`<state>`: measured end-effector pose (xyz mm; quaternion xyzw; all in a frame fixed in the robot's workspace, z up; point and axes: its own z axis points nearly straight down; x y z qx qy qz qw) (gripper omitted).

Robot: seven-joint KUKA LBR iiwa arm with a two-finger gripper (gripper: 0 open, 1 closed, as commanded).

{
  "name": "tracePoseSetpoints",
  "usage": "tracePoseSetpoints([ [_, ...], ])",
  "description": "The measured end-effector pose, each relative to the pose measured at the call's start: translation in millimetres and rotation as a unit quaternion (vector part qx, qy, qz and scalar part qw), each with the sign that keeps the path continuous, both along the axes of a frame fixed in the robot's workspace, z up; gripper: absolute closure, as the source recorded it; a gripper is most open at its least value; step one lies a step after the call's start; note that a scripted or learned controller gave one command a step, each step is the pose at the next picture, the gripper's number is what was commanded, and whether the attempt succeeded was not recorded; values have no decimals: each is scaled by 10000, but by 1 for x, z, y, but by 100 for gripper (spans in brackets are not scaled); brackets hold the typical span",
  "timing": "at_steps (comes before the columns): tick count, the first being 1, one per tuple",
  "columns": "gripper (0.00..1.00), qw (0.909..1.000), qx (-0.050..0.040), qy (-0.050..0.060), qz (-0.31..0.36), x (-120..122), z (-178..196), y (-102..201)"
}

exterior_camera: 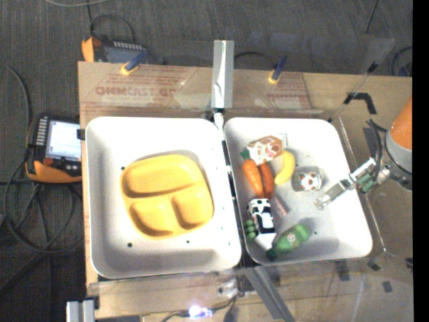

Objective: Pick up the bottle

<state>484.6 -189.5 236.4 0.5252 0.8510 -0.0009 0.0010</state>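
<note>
Camera view: looks down at a slant on a counter (100, 79) with two shallow white bins side by side.
Bottle: a green bottle (289, 239) lies on its side in the right bin (335, 139), near that bin's front edge, its dark cap pointing left and toward the front.
Nearest neighbours: a black-and-white toy (262, 215) lies just up and left of the bottle, with a small cluster of green pieces (250, 229) at its left side.
Further back in the bin: two orange carrots (259, 177) lie side by side; a yellow banana (286, 168) curves to their right; a small red-and-white carton (266, 149) sits behind them, touching or nearly touching the banana's top.
Round item: a small white-and-brown ball-like thing (308, 181) rests right of the banana.
Hand: the hand (330, 196) sits over the right part of the right bin, up and right of the bottle and apart from it; whether it is open or closed I cannot tell, and nothing shows in its grip.
Arm: the arm (402, 146) comes in from the right, an orange band visible at the edge.
Left bin: the left bin (100, 180) holds a yellow divided tray (167, 193).
Beside the counter: an orange-cased device with a screen (53, 149) lies on the floor to the left.
</note>
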Motion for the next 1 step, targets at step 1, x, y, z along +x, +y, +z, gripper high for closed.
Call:
tracePoseSetpoints([
  [1,0,9910,16,6,1336,0,-61,44],
])
